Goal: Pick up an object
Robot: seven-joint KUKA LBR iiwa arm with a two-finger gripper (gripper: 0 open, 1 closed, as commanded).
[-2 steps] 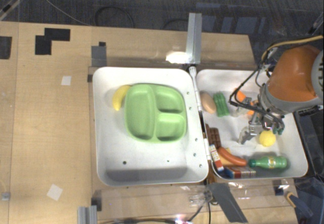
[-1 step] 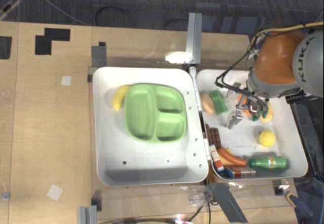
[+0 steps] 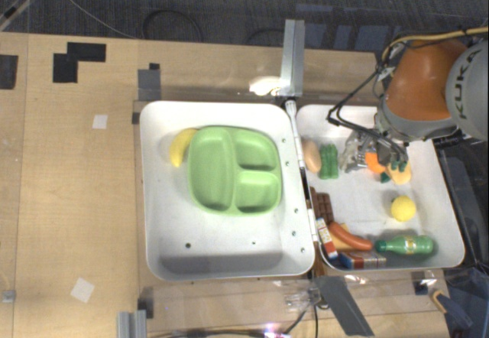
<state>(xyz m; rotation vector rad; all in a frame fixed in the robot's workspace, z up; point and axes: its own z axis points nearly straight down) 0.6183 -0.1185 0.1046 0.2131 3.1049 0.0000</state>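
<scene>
While reaching in from the right, bends steeply down over the right bin, with the orange band uppermost, the grey wrist below it and black cables looped alongside. Ends in the gripper, low in the bin's upper half and pointing down and leftward. Cannot tell whether open or closed, since the metal parts blur together there. Sits just beside an orange toy with green tips, touching or nearly so; cannot tell which, and shows nothing clearly clamped. Has to its left a green block and a tan roll near the bin's left wall. Lower down, apart from the gripper: a lemon, a green bottle lying on its side, a sausage, a brown chocolate bar. Over in the left bin: a green divided plate with a banana touching its upper left edge.
</scene>
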